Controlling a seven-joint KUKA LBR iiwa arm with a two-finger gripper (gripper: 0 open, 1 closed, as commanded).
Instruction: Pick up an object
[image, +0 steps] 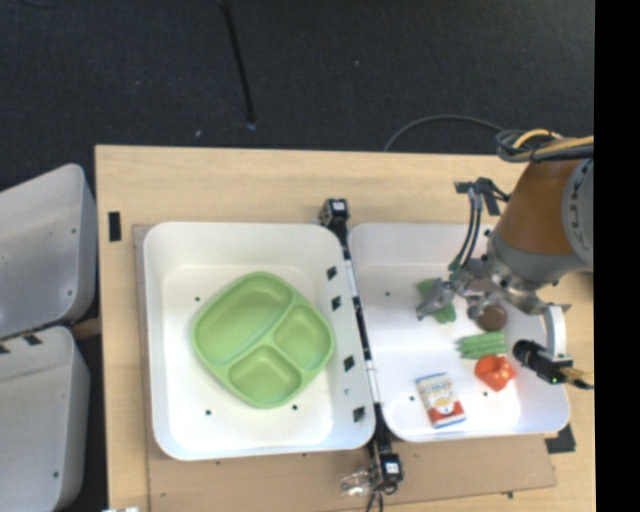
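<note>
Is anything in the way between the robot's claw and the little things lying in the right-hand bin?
Nothing visible is. The gripper is low in the right bin, right by the green object and the brown object, with no barrier between.

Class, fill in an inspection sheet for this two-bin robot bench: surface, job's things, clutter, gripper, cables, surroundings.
Surface: wooden bench bearing left bin and right bin.
Job's things: in right bin, green item, red item, small carton, brown item, dark green item.
Clutter: green divided plate in left bin.
Gripper: gripper low over right bin; fingers unclear.
Cables: black cable on floor.
Surroundings: dark floor.
</note>
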